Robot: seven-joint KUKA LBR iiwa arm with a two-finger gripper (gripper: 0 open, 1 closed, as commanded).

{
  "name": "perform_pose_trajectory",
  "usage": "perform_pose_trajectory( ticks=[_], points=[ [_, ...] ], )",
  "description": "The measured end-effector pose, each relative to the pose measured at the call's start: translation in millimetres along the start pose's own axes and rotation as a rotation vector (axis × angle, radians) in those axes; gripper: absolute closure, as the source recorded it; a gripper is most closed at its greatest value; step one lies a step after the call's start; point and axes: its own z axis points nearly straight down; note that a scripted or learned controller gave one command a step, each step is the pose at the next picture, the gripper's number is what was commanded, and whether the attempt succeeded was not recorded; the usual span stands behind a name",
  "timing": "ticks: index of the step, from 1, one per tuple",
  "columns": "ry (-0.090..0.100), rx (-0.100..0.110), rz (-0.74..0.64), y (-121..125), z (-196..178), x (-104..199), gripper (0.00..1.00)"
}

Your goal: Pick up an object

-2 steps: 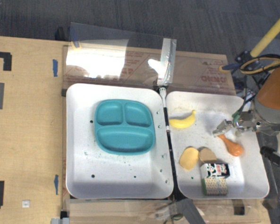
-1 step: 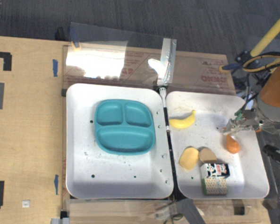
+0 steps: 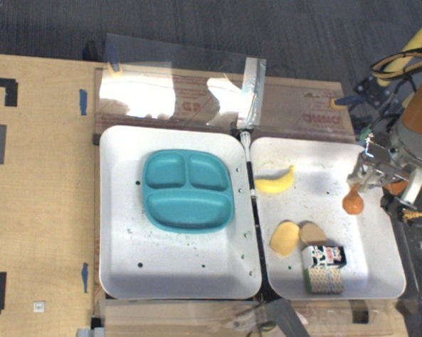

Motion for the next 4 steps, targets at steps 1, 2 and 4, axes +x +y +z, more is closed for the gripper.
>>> perform_pose_trajectory(
  ticks=[1,2,4],
  points=[
    [0.000,0.000,-0.341,1.8,-15.2,21.8,1.00],
    [0.002,0.004,-0.724,-2.7,-9.3,68.2,1.00],
    [0.001,0.002,-0.729,-49.3,-1.8,109.3,1.00]
  ],
)
